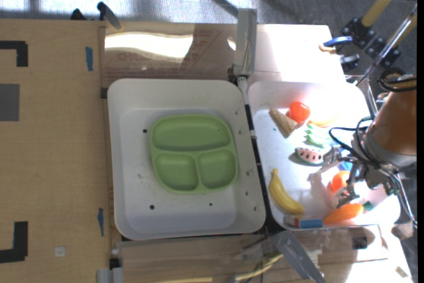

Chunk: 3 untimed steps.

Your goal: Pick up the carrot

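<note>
On the table (53,142), two shallow white bins sit side by side: the left bin (126,142) carries a green divided plate (193,152), while the right bin (265,142) holds a scatter of toy food. The grey arm (397,132), its orange band catching the light, reaches in from 3 o'clock and hangs low over the right bin's 5 o'clock corner. A banana (283,192) lies near the bin's 7 o'clock side, a watermelon slice (309,155) sits toward the centre, and a red tomato (299,111) rests at 12 o'clock. The carrot (343,213), orange and lying roughly flat, sits against the bin's near wall, just at 6 o'clock of the pincer (346,187). Whether the pincer's fingers stand apart or together cannot be told amid glare and cables. A clean grasp likely calls for dropping straight over the carrot's thick middle, fingers straddling its width, clear of the bin wall and the small red piece (337,182) beside it.
</note>
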### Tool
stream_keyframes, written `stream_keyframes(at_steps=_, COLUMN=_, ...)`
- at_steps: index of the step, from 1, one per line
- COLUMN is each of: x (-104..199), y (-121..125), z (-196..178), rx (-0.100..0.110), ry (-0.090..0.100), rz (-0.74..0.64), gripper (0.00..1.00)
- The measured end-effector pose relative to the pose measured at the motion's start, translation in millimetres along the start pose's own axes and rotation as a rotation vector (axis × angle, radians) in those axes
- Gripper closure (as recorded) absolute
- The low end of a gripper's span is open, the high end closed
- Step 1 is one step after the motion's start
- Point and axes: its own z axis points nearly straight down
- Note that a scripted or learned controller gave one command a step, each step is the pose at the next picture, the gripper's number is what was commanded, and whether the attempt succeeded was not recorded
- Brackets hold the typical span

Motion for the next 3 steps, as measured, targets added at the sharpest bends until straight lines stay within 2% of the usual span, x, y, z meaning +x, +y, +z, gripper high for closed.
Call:
stream_keyframes(at_steps=1, x=-107.4, y=79.7, z=-13.2, rx=-0.008, ry=0.008, rz=-0.037, gripper=0.0)
stream_keyframes(at_steps=2, x=-90.0, y=58.0, z=-62.0, rx=-0.004, ry=0.006, rz=-0.197, gripper=0.0)
stream_keyframes(at_steps=3, x=-145.1, y=-5.7, z=1.2, rx=-0.003, ry=0.008, rz=-0.025, gripper=0.0)
